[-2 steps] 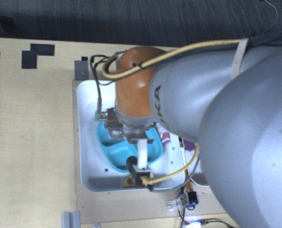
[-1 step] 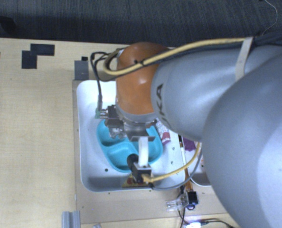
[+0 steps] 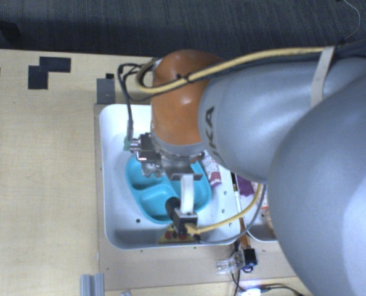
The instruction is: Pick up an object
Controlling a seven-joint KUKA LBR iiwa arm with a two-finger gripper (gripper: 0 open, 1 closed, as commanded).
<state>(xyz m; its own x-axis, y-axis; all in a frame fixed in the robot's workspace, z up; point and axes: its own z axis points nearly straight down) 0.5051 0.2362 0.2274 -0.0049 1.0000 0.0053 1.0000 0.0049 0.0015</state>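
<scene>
Low in left bin (image 3: 112,165): gripper (image 3: 162,167), arm above covering bin's right half.
Directly under gripper: dish (image 3: 145,197) on bin floor, spreading left of gripper and toward near wall.
Just right of gripper: packet (image 3: 214,176), beside dish rim.
Further right: soft item (image 3: 247,187), partly hidden under arm.
In front of gripper, past dish edge: flat thing (image 3: 170,234) against near wall.
Well right of gripper: right bin (image 3: 261,230), mostly hidden by arm.
Under both bins: bench (image 3: 41,184).

Pale wood bench (image 3: 41,165) w/ black marks (image 3: 47,71), dark carpet (image 3: 170,11) behind.
</scene>
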